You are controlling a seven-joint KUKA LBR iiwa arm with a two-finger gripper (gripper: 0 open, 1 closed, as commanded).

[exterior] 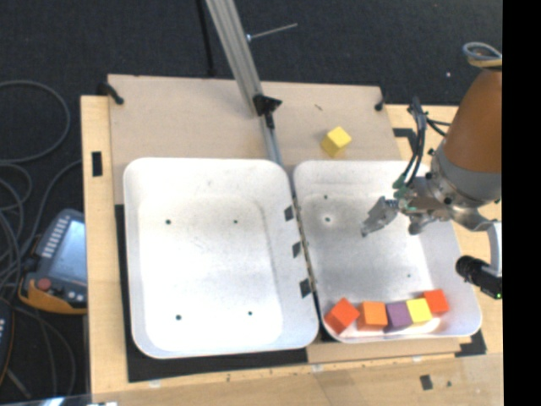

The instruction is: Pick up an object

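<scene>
Jaws (pixel 378 218) above right bin (pixel 338 184); five blocks (pixel 387 314) along its near wall

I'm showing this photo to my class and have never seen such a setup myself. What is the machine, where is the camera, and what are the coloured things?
The photo comes from one camera fixed above a bench, looking down at a slant. The grey and orange shape at the right is a robot arm; its gripper, a two-finger claw, hangs over the right bin. Nothing is visible between its fingers. Five coloured blocks, red, orange, purple and yellow, line that bin's near edge. A yellow cube sits on the bench behind the bins. The left bin lies beside it.
</scene>
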